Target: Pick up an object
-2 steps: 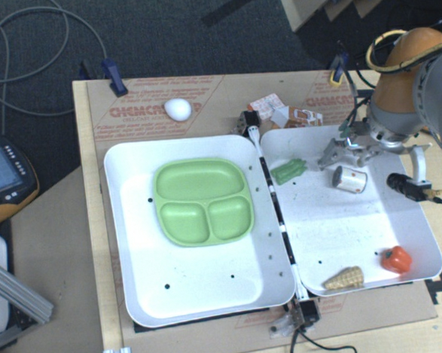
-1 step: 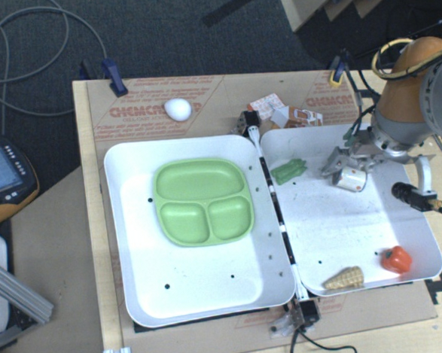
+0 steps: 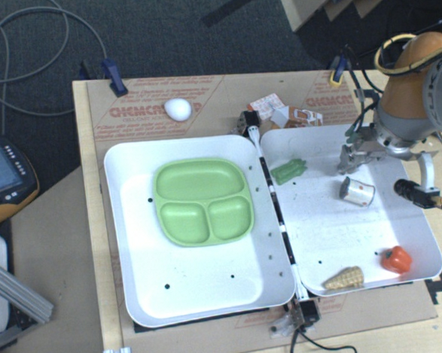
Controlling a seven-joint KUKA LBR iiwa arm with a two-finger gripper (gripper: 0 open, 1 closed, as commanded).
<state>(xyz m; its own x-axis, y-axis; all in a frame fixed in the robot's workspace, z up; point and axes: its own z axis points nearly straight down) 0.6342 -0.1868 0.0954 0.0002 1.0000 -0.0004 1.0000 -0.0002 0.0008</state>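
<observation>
- In the right bin [image 3: 307,226], near its far edge, a small metal can [image 3: 356,192] lies on its side, just below and in front of the tool [image 3: 353,157]; a gap seems to part them, though I cannot be sure.
- Whether the tool is open or closed I cannot tell from this slant, and nothing shows between its tips.
- The can looks light and stiff, with a smooth, slippery skin; lying down, it will likely roll if nudged on its curve.
- Best hold, I judge: across the round body, squarely over its middle, so it cannot squirt out.
- Also in this bin are a green toy [image 3: 288,171], a cone [image 3: 344,279] and a red pepper [image 3: 397,259], all well apart from the can.
- The left bin [image 3: 137,268] holds a green tray [image 3: 204,200].
</observation>
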